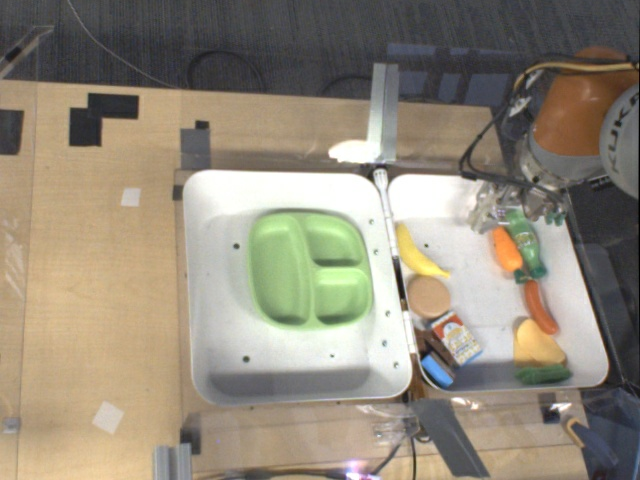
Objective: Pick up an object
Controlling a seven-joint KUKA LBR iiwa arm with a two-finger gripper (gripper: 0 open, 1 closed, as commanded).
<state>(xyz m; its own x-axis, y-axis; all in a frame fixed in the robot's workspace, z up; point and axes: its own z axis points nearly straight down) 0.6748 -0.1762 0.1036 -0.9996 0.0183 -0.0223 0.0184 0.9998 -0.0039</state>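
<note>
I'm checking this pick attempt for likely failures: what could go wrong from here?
1. The gripper hangs at the far end of the right bin, right by the carrot and the green bottle, which lie touching; closing there could catch both or nudge one aside.
2. It is close to the bin's far wall, so a descent might scrape the rim.
3. The sausage lies just beyond the bottle and could get pushed.

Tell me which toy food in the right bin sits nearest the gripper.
The carrot, orange with a green top, just below the gripper; the banana and sausage lie farther off.
</note>
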